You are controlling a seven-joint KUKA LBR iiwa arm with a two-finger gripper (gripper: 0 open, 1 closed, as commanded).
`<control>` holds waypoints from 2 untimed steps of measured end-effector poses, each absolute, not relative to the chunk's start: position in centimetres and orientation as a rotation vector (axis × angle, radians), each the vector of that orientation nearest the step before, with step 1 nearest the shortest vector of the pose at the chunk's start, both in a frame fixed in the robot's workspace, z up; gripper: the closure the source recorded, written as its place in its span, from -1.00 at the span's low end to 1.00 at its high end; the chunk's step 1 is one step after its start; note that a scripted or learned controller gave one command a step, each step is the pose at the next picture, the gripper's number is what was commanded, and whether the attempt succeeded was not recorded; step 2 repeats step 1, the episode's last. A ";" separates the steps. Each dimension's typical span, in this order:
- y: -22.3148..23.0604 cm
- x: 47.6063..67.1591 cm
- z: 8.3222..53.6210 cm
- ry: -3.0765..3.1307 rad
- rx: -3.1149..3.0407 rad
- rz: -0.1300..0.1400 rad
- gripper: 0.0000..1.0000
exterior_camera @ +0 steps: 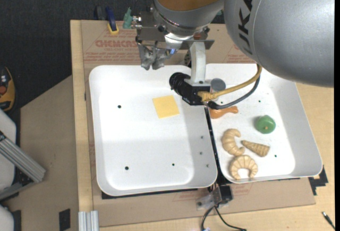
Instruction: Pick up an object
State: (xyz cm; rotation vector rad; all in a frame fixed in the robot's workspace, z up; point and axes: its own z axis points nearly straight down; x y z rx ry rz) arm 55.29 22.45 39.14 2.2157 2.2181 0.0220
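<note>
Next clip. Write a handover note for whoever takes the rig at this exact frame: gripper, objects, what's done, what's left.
Gripper: at the far edge of the left bin, with nothing visibly carried.
Left bin: one yellow square slice, lying flat, apart from the gripper.
Right bin: orange piece, green ball, two croissant shapes, cone.
Done: nothing picked.
Left: choose, descend, grasp, lift; the slice looks nearest.
</note>
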 end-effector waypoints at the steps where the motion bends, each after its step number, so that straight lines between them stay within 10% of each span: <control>1: 22.4 48.2 26.3 2.228 2.227 -0.026 1.00; 2: 22.4 48.2 26.3 2.228 2.227 -0.026 1.00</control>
